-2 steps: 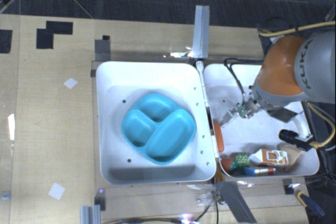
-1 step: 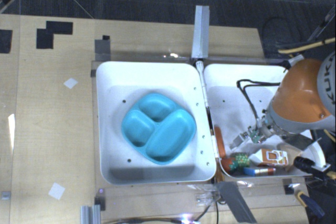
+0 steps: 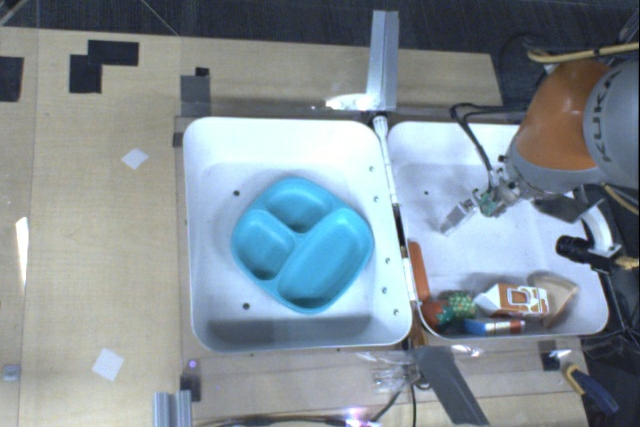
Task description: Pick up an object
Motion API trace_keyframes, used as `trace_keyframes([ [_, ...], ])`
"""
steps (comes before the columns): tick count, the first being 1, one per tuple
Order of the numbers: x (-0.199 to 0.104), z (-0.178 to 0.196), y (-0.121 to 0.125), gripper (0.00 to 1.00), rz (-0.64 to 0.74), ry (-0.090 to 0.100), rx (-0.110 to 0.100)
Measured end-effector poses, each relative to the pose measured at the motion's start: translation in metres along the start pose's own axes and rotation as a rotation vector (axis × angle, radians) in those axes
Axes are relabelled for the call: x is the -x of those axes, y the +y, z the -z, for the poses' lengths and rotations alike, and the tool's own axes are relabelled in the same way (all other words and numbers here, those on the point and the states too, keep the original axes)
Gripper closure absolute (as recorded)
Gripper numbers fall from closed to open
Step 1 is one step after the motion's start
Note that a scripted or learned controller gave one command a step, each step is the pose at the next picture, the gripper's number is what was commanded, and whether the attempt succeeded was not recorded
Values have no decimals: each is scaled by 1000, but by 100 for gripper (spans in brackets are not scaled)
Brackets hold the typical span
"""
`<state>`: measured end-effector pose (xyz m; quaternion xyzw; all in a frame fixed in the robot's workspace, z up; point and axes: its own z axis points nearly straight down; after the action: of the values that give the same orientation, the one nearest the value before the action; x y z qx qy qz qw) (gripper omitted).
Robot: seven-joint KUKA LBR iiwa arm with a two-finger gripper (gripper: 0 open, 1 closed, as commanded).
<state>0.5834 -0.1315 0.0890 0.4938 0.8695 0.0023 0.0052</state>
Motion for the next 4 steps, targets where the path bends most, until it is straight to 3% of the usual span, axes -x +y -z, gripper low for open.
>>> trace_keyframes([
  [1,-54,2,-62,0,8,-2,3],
  [2,28,0,-26,0,1,-3,0],
  [3,65,-1,-37,0,111,-2,-1],
  [4,-10,2,-57,0,59,3,-3],
])
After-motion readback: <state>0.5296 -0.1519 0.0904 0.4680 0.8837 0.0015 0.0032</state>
